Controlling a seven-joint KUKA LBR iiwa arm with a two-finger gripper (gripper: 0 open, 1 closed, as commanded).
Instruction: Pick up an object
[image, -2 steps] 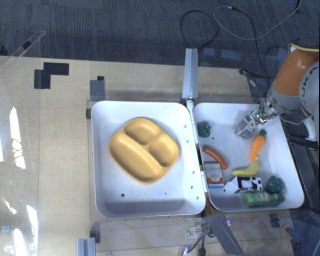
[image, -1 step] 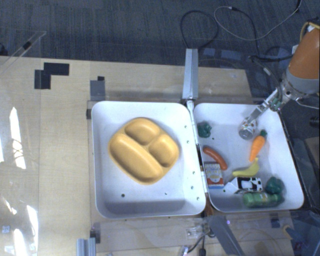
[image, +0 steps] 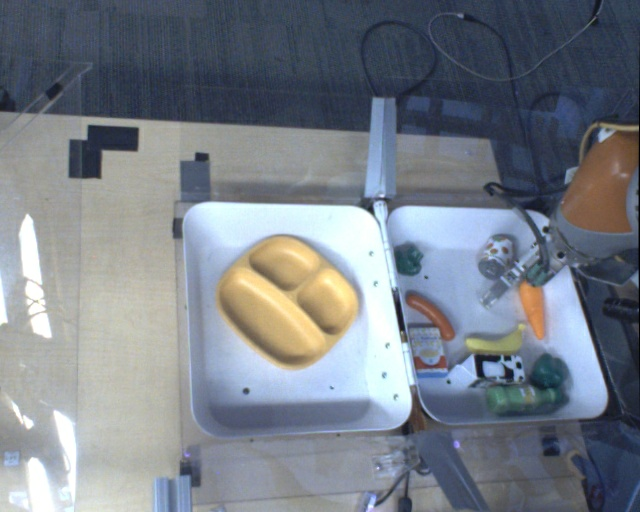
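Two shallow white plastic bins sit side by side on a pale wooden bench (image: 120, 330), seen from above at a slant.

Nearest the camera, at about 5 o'clock in the right-hand white bin (image: 590, 395), lie a green plastic bottle on its side (image: 520, 400) and a dark green rounded toy vegetable (image: 548, 372), just beside each other. Touching the bottle's upper side is a small black-and-white patterned carton (image: 497, 369), and above that a curved yellow toy banana (image: 497, 341). At the bin's 7 o'clock stands a small white carton with red and blue print (image: 428, 350); just above it lies a red-orange toy sausage (image: 430, 314).

The left-hand white bin (image: 290, 415) holds a yellow three-compartment plastic tray (image: 288, 298), turned at an angle near the bin's centre.

Farther back in the right bin, an orange toy carrot with a green top (image: 535, 306) lies at 3 o'clock. The metal two-finger gripper (image: 505, 282) hangs close over the bin floor beside the carrot's green end; nothing is visible between its fingers, and their spacing cannot be told. Just beside it at 12 o'clock rests a small grey-and-white rounded object (image: 496, 254). A dark green small toy vegetable (image: 408, 259) lies at 10 o'clock.

The grey arm with its orange band (image: 605, 185) enters from 3 o'clock. A metal bracket (image: 382, 145) stands behind the bins' junction.
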